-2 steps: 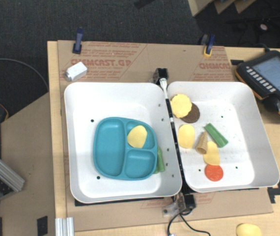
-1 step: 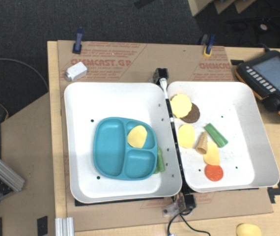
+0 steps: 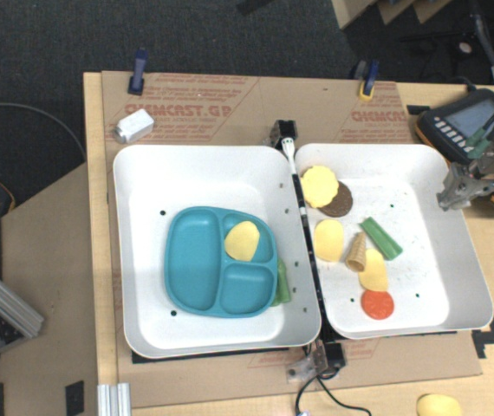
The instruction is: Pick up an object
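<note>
The hand (image 3: 462,191) sits at right frame edge, grip unreadable; I'd drop straight over the isolated red disc (image 3: 378,304), lower right.

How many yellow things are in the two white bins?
4. One sits on the teal tray in the left bin. The right bin holds three: top, middle, lower. Others may hide underneath.

Bright, even overhead light washes both white bins (image 3: 134,232), whose floors glare almost featureless. Shadows are soft and short, pooling under the blue tray (image 3: 195,276) toward six o'clock. The dark carpet (image 3: 39,50) at eleven o'clock reads underexposed. Detail is mildly soft throughout, grainier and blurrier toward three o'clock.
</note>
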`<state>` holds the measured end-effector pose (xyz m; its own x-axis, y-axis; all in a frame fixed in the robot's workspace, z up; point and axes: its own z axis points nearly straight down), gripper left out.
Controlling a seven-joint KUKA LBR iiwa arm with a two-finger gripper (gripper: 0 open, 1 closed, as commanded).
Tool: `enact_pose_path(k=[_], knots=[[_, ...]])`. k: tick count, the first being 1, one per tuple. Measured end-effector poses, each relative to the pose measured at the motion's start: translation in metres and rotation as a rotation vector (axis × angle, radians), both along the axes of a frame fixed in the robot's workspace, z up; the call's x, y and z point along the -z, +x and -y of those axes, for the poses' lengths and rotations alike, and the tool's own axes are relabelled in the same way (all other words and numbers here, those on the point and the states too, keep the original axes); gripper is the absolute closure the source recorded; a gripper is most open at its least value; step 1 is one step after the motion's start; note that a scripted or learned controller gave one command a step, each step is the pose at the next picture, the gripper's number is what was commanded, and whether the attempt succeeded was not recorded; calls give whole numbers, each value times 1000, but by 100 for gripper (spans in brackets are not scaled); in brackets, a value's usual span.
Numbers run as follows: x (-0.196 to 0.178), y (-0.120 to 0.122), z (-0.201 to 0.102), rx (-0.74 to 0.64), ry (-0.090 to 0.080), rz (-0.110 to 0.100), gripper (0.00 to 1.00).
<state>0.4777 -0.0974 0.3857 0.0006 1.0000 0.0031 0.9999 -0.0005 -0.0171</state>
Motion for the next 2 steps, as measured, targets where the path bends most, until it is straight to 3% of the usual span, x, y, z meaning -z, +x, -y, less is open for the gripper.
enact_pose_path(k=[1,2], knots=[[-146,2,-24,-4,-5,37,100],[-21,1,-47,-2,-2,4,100]])
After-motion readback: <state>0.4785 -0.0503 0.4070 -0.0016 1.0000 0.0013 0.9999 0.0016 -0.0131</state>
